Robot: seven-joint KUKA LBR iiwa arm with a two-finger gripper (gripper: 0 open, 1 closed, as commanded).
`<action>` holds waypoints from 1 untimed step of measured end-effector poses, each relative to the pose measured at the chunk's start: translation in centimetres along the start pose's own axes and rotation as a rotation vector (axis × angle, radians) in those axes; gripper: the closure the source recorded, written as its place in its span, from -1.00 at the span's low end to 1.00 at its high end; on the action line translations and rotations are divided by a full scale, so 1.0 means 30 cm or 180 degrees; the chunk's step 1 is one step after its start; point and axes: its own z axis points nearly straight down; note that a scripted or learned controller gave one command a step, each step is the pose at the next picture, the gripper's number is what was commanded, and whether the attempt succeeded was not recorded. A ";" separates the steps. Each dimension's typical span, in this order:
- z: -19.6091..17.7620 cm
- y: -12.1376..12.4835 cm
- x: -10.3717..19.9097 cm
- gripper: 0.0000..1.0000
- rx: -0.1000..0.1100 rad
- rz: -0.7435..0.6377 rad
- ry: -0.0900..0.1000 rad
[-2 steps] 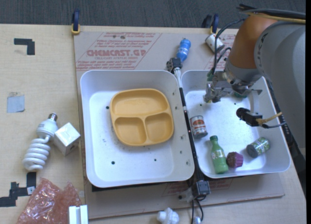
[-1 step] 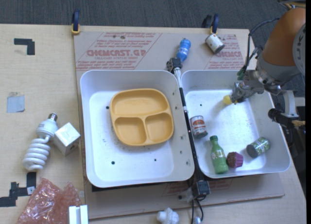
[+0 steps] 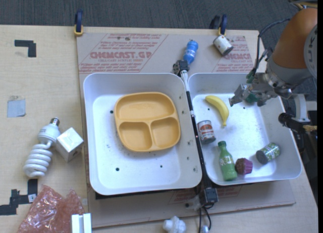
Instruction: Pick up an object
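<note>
Gripper [image 3: 246, 97] hangs over the right bin [image 3: 290, 141], at roughly 1 o'clock of the bin floor, just inside the far rim. Nothing visible between the fingers; whether the jaws are open or closed can't be told, the view is too cluttered at the tip. Arm [image 3: 298, 40] comes in from 3 o'clock, orange band high, wrist tilted toward the bin.

Candidates, all in the right bin:
- Banana [image 3: 218, 107], 11 o'clock of the bin, just beside the gripper at its 8 o'clock, apart from it. Lies flat, curved; nearest target.
- Can [image 3: 206, 131], 9 o'clock, close against the divider wall. Wall likely blocks one finger.
- Green bottle [image 3: 226, 161], 7 o'clock, lying down, touching or nearly touching the purple piece [image 3: 245, 166]. Crowded, a grasp may catch both.
- Green can [image 3: 268, 153], 4 o'clock, on its side near the wall; may roll.

Left bin [image 3: 96, 141] holds the yellow tray [image 3: 147, 121], centred, well apart from the gripper; too wide and flat for two fingers.

Judgement: approach phase, no pick yet. The banana looks the likely target, and it has free space around it.
</note>
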 end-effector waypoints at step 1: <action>0.256 -0.141 0.119 -1.00 0.0003 0.0005 0.0003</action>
